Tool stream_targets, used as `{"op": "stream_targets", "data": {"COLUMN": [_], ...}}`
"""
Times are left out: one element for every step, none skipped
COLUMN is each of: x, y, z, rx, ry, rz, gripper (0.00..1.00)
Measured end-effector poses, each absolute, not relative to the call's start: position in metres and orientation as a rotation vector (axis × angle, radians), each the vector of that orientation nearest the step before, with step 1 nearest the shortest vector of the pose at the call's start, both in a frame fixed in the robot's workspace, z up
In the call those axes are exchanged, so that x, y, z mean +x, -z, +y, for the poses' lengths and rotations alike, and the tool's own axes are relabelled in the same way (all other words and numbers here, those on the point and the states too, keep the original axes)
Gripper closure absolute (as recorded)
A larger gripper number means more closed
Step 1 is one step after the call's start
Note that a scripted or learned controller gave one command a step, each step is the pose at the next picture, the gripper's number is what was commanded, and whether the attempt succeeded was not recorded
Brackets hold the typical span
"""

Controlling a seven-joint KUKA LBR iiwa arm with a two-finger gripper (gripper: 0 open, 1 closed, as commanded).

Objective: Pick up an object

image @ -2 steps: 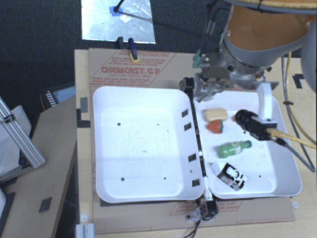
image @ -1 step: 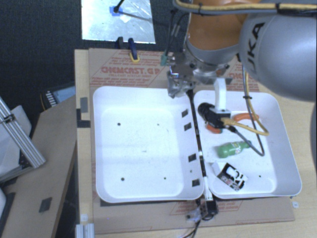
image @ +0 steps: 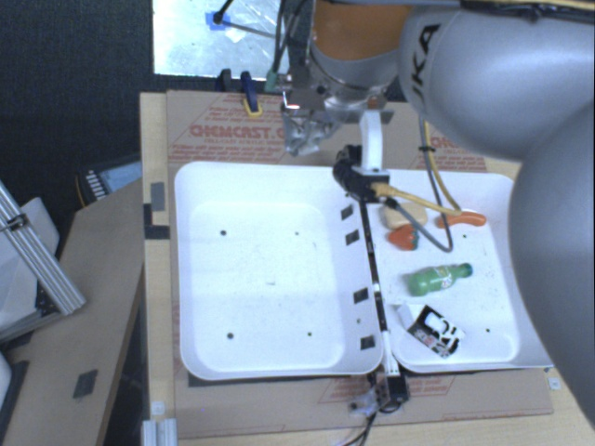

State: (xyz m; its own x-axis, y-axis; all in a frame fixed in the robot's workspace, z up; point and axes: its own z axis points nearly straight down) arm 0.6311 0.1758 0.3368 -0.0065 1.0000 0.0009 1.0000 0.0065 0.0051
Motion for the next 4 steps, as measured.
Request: {"op": "stream_targets", "data": {"x": [0.615,0.554,0.564,0.567], "y": [-0.351,-0.383,-0.466,-0.54], "z": [0.233,0.235,0.234,0.234], "rx": [2.211,2.214,2.212,2.211], "ry": [-0.006,-0.005,-0.016,-0.016], "rz": [2.232,2.23,2.225,2.227], "gripper": [1.0,1.0,1.0,1.0]}}
